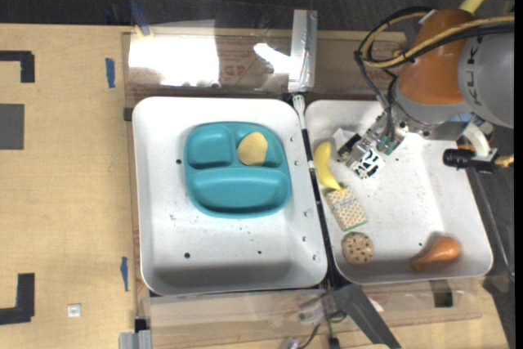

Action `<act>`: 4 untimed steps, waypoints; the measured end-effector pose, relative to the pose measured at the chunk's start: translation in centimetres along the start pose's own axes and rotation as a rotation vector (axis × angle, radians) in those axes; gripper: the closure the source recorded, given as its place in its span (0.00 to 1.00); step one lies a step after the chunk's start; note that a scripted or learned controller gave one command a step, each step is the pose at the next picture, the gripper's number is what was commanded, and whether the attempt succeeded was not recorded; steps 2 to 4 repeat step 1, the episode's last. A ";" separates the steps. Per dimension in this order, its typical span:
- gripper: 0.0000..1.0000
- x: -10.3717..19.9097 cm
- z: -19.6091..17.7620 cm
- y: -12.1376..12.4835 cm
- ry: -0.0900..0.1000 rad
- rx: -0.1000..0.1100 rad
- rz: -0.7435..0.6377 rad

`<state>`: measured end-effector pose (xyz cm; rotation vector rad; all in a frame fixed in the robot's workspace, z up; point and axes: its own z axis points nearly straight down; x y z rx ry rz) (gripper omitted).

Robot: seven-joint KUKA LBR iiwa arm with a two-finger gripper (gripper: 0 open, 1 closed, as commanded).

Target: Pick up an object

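Though just beside the two-finger gripper [364, 159], apart from it and not pinched: small curved yellow banana [324, 167], lying along the left wall of the right shallow white bin [458, 208], in its upper left part. Gripper low over the bin floor, just right of the banana's upper end; whether spread or pressed together, cannot tell.

Just below the banana's lower end, touching or nearly so: small flat square piece with a green-and-tan chequered pattern [350, 212]. Below that, near the front left corner: round tan cookie with dark specks [357, 248]. Well apart, in the front right corner: orange-brown pear-shaped thing [437, 252], lying on its side.

Above the gripper, grey arm with orange band [433, 61], reaching in from the right.

Across the divider, in the left shallow white bin [163, 241]: teal divided plastic plate [237, 204], with a round pale-yellow lump [252, 148] in its upper right compartment. Beneath both bins, tan wooden bench [57, 176] with black marks.
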<state>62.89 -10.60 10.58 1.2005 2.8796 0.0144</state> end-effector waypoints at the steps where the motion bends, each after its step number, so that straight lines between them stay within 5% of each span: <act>1: 1.00 6.6 -8.1 9.3 0.010 0.011 0.220; 4: 1.00 6.6 -8.1 9.3 0.010 0.011 0.220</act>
